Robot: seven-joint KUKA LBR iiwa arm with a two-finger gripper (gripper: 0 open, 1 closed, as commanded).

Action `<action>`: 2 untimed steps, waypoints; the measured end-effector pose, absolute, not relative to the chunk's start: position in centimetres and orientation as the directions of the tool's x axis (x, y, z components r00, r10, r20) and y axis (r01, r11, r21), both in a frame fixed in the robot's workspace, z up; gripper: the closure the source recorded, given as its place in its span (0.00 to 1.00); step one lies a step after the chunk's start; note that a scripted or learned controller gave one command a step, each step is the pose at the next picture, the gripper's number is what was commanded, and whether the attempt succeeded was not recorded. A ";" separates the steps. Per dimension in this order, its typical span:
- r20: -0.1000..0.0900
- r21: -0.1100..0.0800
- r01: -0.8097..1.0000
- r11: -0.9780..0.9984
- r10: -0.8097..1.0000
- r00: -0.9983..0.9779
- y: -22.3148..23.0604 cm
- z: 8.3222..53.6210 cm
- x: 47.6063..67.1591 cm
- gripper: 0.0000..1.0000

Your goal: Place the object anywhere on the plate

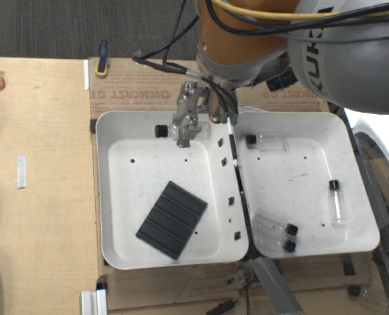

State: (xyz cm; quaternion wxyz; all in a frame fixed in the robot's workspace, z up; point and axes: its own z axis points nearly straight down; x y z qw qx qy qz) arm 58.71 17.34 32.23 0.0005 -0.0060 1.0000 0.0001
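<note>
The plate (172, 219) is a black ribbed rectangle lying at a slant on the floor of the left bin (115, 195), toward its front. My gripper (186, 135) hangs over the far part of that bin, near the divider between the bins. Just left of the gripper a small black cap (161, 131) shows against the bin's far wall. It looks like the end of a clear vial that runs toward the gripper. The vial's body is too faint to trace, and I cannot tell whether it is held.
The right bin (351, 143) holds clear vials with black caps: one at the far left (266, 141), one upright along the right side (336, 202), and a pair at the front (278, 228). Cardboard lies behind the bins, and a wooden bench top (37, 176) extends to the left.
</note>
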 end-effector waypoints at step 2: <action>-0.004 0.000 -0.191 0.982 -0.191 -0.982 16.7 42.3 55.1 1.00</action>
